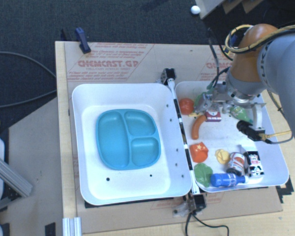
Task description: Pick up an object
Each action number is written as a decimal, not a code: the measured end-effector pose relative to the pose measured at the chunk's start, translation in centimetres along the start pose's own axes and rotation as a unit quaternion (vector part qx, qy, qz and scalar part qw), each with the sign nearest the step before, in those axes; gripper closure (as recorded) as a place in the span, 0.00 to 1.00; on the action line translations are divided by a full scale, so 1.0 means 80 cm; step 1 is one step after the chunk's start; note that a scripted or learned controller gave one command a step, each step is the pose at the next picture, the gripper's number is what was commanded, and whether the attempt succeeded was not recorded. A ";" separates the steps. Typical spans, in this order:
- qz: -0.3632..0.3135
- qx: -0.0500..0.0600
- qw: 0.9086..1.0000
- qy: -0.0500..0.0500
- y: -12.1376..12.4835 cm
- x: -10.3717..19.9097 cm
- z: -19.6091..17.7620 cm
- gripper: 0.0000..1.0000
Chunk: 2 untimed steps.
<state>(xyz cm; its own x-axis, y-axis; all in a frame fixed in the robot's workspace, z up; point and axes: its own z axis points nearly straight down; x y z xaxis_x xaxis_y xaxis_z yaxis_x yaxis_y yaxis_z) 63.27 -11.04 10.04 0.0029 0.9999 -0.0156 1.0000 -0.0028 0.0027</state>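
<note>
Small red-and-white object [214,116] lies in the right bin [226,137], in its upper half, directly under the gripper [212,106] and touching or nearly touching it; too small to identify. Gripper low over the bin floor, arm [273,48] coming in from the right, orange band above the wrist. Whether the grip is apart or closed: cannot tell from this angle, and nothing can be confirmed as held. Just left of the red-and-white object, an orange sausage-shaped piece [198,126] lies at a slant, upper end near the gripper. Above-left of that, a round red-orange piece [187,105] close to the bin's left wall. To the right of the gripper, a pale green item [241,113], partly hidden by the robot's hardware. Lower half of the same bin: an orange-red piece with a yellow mark [198,152] by the left wall; a small yellow piece [222,156] beside it; a flat green leaf-like piece [203,172] in the lower left corner; a blue bottle [226,180] on its side along the front wall, touching the green piece; a small can [236,162] lying tilted above the bottle; a black-and-white patterned item [253,164] just right of the can. Left bin [88,181] holds one blue divided plate [129,139], three compartments, set near the middle. Both bins rest side by side on a brown printed surface [113,63]; a blue clip [82,40] sits at its far left corner.
</note>
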 end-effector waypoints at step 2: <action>0.000 -0.001 1.000 0.001 0.001 0.001 -0.013 0.00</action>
<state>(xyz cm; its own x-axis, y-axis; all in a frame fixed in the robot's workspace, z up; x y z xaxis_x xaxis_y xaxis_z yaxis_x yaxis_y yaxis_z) 63.35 -10.92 11.05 0.0026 0.9999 -0.0144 1.0000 -0.0025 0.0056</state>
